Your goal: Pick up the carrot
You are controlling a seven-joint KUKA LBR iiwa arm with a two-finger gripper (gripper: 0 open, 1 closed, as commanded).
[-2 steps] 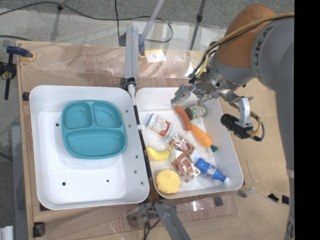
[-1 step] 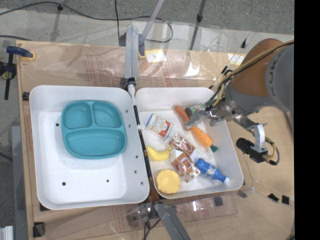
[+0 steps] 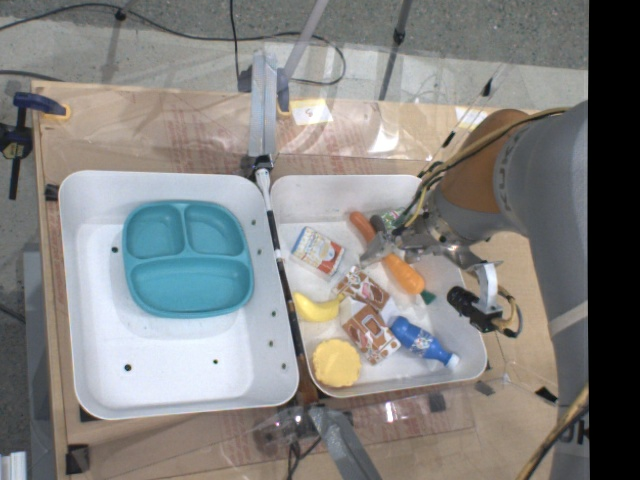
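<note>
The arm (image 3: 520, 183) reached in from the right, over the right bin (image 3: 300, 193), and its gripper (image 3: 385, 236) hung low above the middle of that bin. Whether the pincer was open or closed I cannot tell, because the wrist and its cables covered that part.

The carrot (image 3: 404, 274) lay inside the right bin, just beside the gripper on the near-right side. It was orange, with a small green end pointing toward the near-right corner. It looked to be resting on the bin floor, and it was not seen between the gripper's parts. A second orange piece (image 3: 360, 225), which I cannot name surely, lay just to the left of the gripper.

Around the carrot there were a small carton (image 3: 318, 251), two brown snack packets (image 3: 366, 313), a banana (image 3: 318, 308), a round yellow thing (image 3: 336, 363) and a blue bottle (image 3: 422, 341). A teal divided plate (image 3: 187, 258) stood in the left bin (image 3: 80, 298).

In my judgement the step in hand was the approach to the carrot, and the grasp was not yet made. The next move would call for placing the gripper across the narrow width of the carrot, clear of the packets near its left end, and then closing before lifting.
</note>
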